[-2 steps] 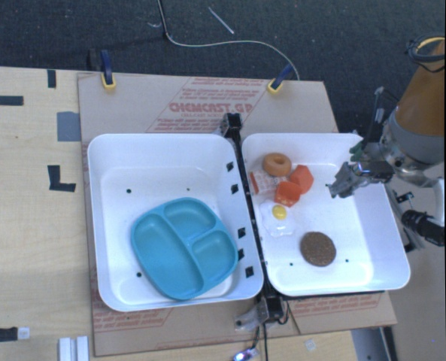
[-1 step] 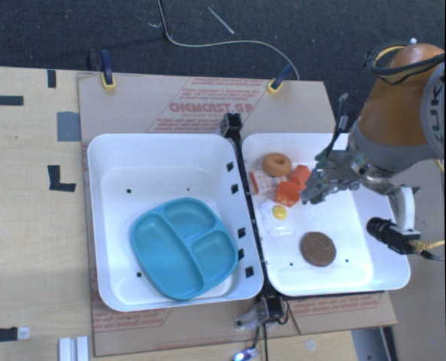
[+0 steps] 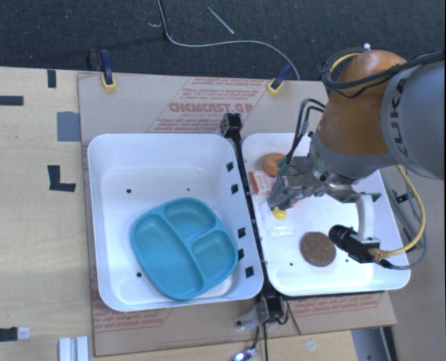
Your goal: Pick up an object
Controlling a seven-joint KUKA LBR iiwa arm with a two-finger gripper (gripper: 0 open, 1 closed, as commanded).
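You see the arm (image 3: 373, 119) reaching in from the right, its orange band bulking large over the right bin (image 3: 335, 280), with the gripper (image 3: 283, 195) lowered toward that bin's left part, close to the divider between the two bins. Whether it is clenched or released you cannot tell — the wrist and the dark gripper body cover it from above.

Look just under the gripper: a small yellow object (image 3: 280, 213) shows at its lower tip, touching or nearly touching it. It is tiny, bright yellow, and its shape is too small to make out. You cannot tell whether it is being gripped or merely lies on the bin floor beneath.

Up and to the left of the gripper, near the bin's far wall, lies a rounded orange-tan object (image 3: 272, 161), partly hidden by the gripper body. Beside it, against the divider, you can see a small red piece (image 3: 254, 184).

Toward the near side of the right bin rests a flat brown disc (image 3: 317, 249) — round, speckled, cookie-like — lying clear of the gripper. Just right of it a black cylindrical fitting (image 3: 350, 243) on the arm hangs over the bin.

The left bin (image 3: 110, 156) holds a blue divided tray (image 3: 183, 247) with three compartments, lying at a tilt across the bin floor.
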